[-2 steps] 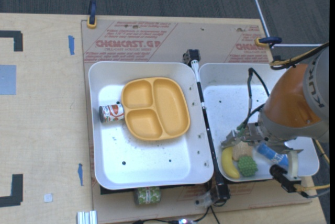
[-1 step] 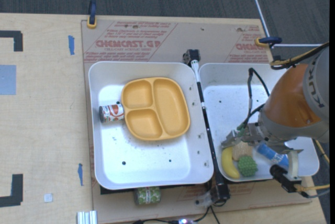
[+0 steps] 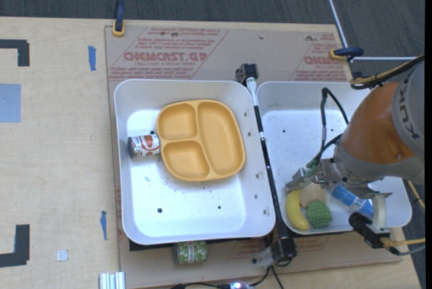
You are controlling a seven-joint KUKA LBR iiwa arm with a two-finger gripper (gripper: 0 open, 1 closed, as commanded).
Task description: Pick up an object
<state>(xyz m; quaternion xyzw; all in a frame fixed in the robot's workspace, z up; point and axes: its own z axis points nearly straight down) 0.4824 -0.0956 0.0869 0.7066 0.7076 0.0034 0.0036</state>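
Note:
In the right bin, near its front edge, a yellow banana, a green bumpy ball, a beige lump and a blue piece lie clustered together. My gripper hangs low just above this cluster, pointing down over the beige lump and the banana. The arm's orange band hides the bin's right part. Nothing is visibly held. The left bin holds a yellow divided plate and a small red and white can lying on its side to the plate's left.
A green can lies on the bench outside the left bin's front edge. A black cable and bracket run along the gap between the bins. Clamps hold the board at its back corners.

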